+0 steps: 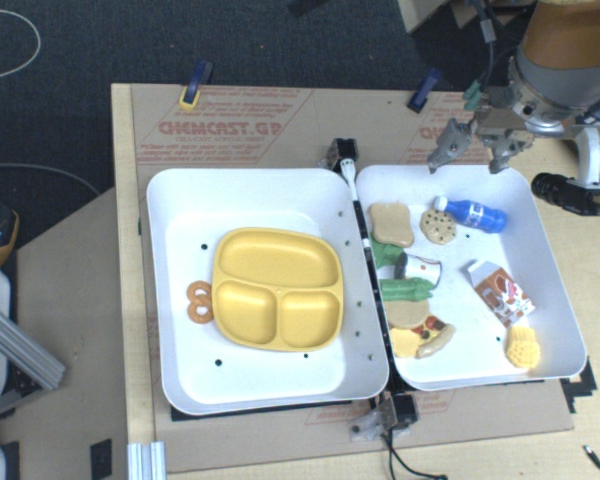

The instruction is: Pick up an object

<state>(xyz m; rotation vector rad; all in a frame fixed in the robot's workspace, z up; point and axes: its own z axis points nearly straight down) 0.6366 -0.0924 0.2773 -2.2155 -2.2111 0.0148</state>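
Camera view: yellow divided tray (277,288) seen in left bin (170,368), pretzel (199,302) touching its left edge. Right bin (560,328) holds hot dog (435,340), carton (501,293), cookie (439,227), blue bottle (477,215). Gripper (479,152) poised above right bin's far rim, fingers spread, nothing grasped.

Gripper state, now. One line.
Gripper: open, holding nothing, fingers spread above the far edge of the right bin.
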